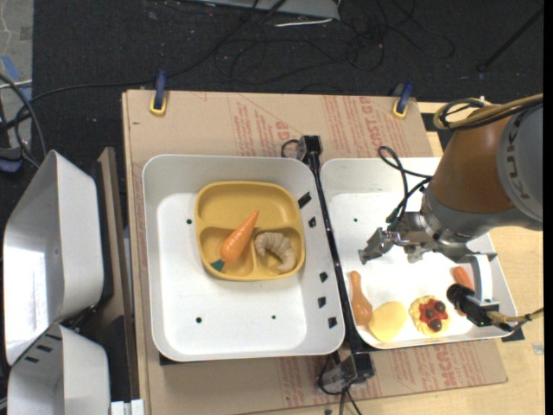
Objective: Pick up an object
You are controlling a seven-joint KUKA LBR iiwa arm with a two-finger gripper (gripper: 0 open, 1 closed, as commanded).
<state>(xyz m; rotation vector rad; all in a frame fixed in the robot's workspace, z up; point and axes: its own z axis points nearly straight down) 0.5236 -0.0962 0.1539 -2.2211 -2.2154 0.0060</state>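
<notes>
So far nothing is lifted: our hand point(378, 247) hangs over the right bin point(346, 180), grip state unclear, the toy drumstick point(359, 297) still lying lower down.

A dark speckled floor point(78, 33) with black cables point(216, 46) fills the upper frame; a cardboard-topped table point(259, 124) sits below, clamped at its far edge.

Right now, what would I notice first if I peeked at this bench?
Probably the yellow divided plate in the left bin, with a toy carrot and a pale shrimp lying in it. Next, the big grey and orange arm over the right bin, where toy foods lie along the near edge, including a small fruit tart.
</notes>
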